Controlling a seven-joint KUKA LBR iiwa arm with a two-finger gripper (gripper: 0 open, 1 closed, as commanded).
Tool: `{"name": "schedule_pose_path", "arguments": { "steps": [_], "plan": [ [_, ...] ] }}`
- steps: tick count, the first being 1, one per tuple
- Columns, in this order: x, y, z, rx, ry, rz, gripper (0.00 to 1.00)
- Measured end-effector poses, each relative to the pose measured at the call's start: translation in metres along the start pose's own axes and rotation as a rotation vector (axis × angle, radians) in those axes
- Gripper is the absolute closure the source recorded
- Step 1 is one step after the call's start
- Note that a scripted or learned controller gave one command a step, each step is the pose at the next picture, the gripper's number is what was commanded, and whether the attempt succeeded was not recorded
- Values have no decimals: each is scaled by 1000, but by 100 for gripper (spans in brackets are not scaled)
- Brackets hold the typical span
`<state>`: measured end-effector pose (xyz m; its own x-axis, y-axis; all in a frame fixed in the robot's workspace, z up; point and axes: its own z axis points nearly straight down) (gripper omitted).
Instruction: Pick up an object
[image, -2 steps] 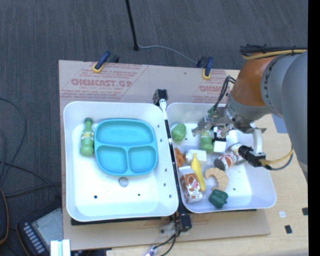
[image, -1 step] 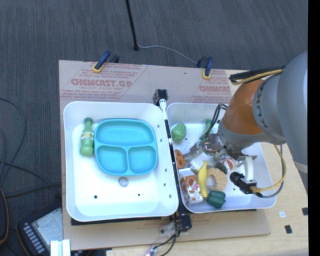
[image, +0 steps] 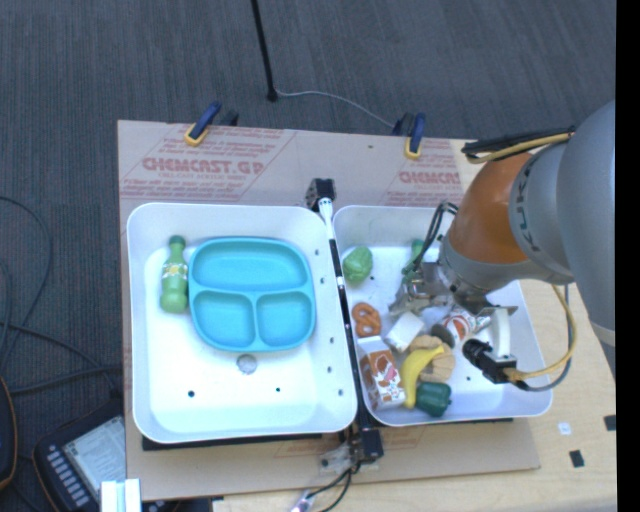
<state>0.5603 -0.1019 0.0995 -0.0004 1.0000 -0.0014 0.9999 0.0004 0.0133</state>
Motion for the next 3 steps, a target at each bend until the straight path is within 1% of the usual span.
{"name": "schedule_pose_path", "arguments": {
  "steps": [1,2,3],
  "plan": [
    [-1,0,0,0,-3,1,0],
    [-1,0,-10,1,-2,2,100],
    [-1,0,-9,1,-2,1,0]
  ]
}}
